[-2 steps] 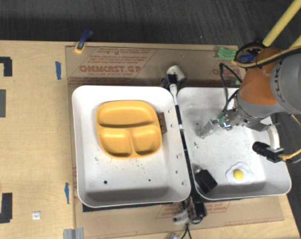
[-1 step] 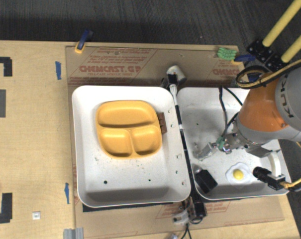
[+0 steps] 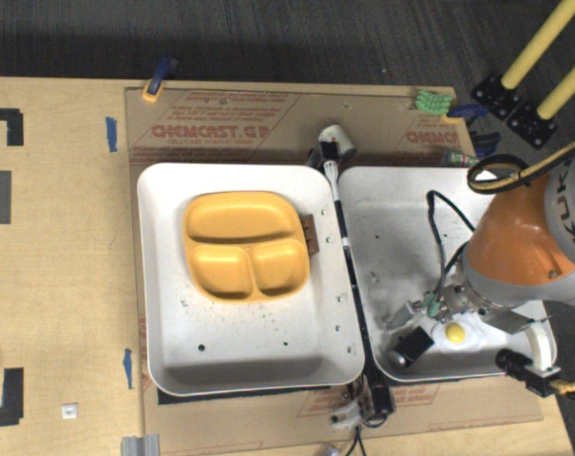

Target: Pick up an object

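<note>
Small yellow round object sits near the front wall of the right bin, just beside the gripper, whose opening cannot be told; judged light, smooth, apt to roll, so best pinched across its middle.

The yellow divided tray looked like smooth moulded plastic with a soft sheen. The left bin and the right bin were smooth white plastic, the right one's floor scuffed grey. Matt brown cardboard lay under them on the matt, pale wooden bench. The arm's orange band was glossy.
</note>
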Robot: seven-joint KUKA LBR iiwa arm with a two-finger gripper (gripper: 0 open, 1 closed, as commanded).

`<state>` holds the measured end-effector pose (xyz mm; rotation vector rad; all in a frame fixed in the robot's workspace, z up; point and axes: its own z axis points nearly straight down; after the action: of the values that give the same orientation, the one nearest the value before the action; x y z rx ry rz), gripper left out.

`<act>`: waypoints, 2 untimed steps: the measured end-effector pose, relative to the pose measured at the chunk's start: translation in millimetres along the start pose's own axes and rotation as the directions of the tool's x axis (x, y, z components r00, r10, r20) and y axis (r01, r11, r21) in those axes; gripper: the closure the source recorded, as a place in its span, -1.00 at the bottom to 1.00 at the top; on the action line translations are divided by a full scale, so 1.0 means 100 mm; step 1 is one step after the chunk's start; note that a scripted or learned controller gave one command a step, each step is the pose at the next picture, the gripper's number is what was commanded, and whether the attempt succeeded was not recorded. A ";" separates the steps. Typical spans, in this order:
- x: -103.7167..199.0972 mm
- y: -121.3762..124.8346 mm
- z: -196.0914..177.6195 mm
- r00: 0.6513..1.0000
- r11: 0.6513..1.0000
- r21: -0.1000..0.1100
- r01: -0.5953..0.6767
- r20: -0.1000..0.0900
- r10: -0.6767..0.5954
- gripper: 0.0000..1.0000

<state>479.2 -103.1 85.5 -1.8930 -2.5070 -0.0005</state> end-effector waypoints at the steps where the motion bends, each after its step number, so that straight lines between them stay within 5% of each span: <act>1: 0.31 0.81 -1.00 0.978 0.978 -0.002 0.206 0.002 -0.206 -1.00; 2: 0.18 0.05 -0.99 0.938 0.938 0.000 0.347 0.000 -0.347 -1.00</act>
<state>479.4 -84.0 184.6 -1.4214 -2.8010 -0.0002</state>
